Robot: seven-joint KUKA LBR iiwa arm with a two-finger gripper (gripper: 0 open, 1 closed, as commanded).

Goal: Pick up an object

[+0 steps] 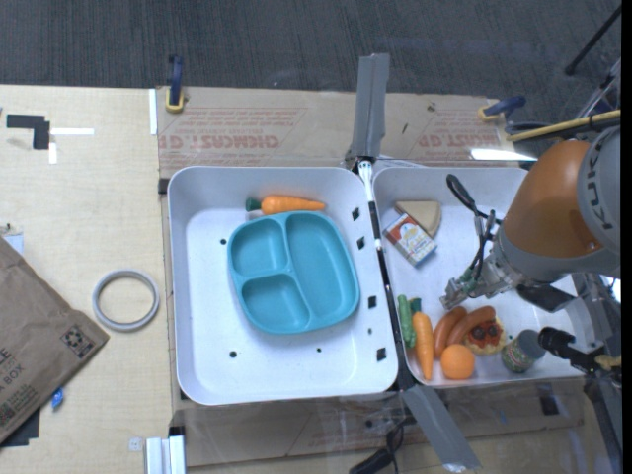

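Nearest us, just below our hand (462, 289), lie the orange ball (456, 361), hot dog (451, 326) and carrot (423, 342) in the right bin (513, 178). We cannot tell whether the hand grips anything. Farther up sits a small carton (410, 238); left, the blue plate (293, 271).

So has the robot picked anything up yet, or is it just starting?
Nothing looks picked up yet. The gripper sits low in the right bin, just above the pile of toy food: the sausages, the orange and a carrot. I can't see anything between its fingers. The left bin has the blue plate and another carrot, untouched. Grabbing and lifting are still left.
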